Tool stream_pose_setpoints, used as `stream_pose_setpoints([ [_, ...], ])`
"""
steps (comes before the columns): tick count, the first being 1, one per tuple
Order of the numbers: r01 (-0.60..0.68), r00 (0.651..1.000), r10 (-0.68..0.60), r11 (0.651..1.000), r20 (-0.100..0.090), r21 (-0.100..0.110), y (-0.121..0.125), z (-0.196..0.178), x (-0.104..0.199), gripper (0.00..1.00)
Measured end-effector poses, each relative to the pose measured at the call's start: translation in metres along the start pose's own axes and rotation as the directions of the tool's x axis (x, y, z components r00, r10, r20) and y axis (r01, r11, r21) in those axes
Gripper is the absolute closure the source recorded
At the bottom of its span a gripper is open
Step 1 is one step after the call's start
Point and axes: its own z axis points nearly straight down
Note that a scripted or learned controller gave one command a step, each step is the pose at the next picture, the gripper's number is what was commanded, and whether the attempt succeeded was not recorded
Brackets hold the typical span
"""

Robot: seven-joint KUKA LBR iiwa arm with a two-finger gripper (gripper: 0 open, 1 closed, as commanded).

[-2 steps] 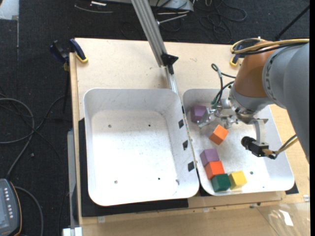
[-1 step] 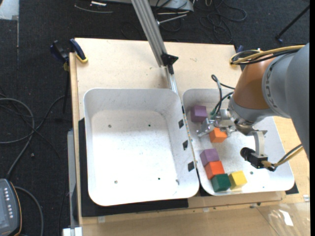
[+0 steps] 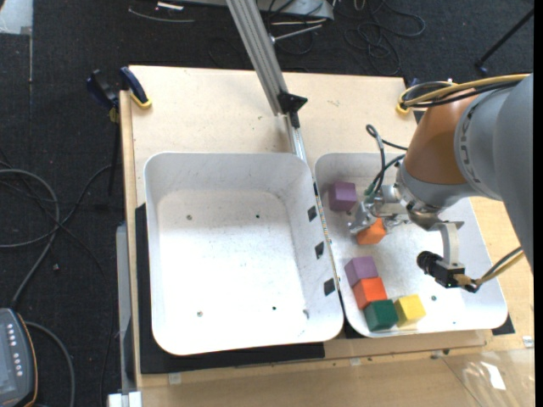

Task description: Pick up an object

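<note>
The right bin (image 3: 475, 312) holds several blocks. A purple block (image 3: 343, 196) lies near its back left. A small orange piece (image 3: 372, 235) lies in the middle, and my gripper (image 3: 370, 220) sits directly over it, touching or nearly touching its top. At the front stand a second purple block (image 3: 361, 269), an orange block (image 3: 369, 291), a green block (image 3: 381, 314) and a yellow block (image 3: 410, 309), packed close together. The grey arm with its orange band (image 3: 437, 147) reaches in from the right and covers the bin's back right part.
The left bin (image 3: 170, 227) stands next to the right one, their rims meeting at the middle. A slanted metal rail (image 3: 259, 45) runs down from the top to the bins' junction. A black part on a cable (image 3: 437, 268) hangs off the wrist over the right bin.
</note>
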Motion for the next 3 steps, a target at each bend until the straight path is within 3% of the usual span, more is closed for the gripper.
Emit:
stream_pose_setpoints([
  [1,0.005,1.0,-0.005,1.0,0.001,-0.006,0.04,-0.091,0.003,1.0],
  [2,0.011,1.0,-0.011,1.0,-0.004,0.001,0.068,-0.088,0.095,1.0],
  [3,0.01,1.0,-0.01,1.0,-0.005,-0.001,0.088,-0.128,0.165,1.0],
])
